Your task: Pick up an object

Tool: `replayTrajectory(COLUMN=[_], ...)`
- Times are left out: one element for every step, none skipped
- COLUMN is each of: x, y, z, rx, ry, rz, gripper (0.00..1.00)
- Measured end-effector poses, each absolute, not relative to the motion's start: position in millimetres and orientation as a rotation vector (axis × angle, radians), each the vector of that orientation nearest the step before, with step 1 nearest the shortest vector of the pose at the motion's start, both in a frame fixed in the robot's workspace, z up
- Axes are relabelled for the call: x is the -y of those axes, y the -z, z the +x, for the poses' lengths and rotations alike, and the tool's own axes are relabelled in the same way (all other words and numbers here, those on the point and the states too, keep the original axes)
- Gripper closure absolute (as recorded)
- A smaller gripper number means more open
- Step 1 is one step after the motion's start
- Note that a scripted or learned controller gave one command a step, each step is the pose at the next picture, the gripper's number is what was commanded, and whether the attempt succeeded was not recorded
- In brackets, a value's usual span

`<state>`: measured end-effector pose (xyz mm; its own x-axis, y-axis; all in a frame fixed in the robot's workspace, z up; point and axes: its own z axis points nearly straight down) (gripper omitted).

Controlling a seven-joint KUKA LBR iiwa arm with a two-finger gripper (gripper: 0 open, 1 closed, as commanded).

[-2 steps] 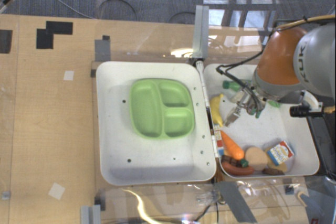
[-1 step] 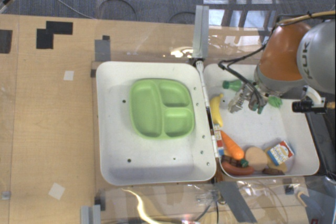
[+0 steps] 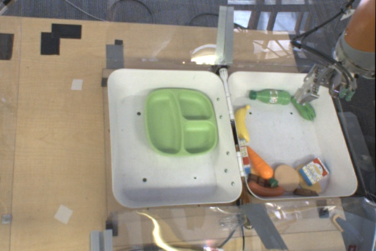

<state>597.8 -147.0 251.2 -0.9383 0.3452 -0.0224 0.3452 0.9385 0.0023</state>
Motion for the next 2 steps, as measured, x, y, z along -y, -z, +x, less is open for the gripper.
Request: replayTrajectory(x=[181, 206], y=[-185, -176], z=[593.3, 605.0], rx=[-3.135, -3.057], ry=[0.003, 0.006], rz=[-0.01, -0.675], gripper=[1.0, 1.0])
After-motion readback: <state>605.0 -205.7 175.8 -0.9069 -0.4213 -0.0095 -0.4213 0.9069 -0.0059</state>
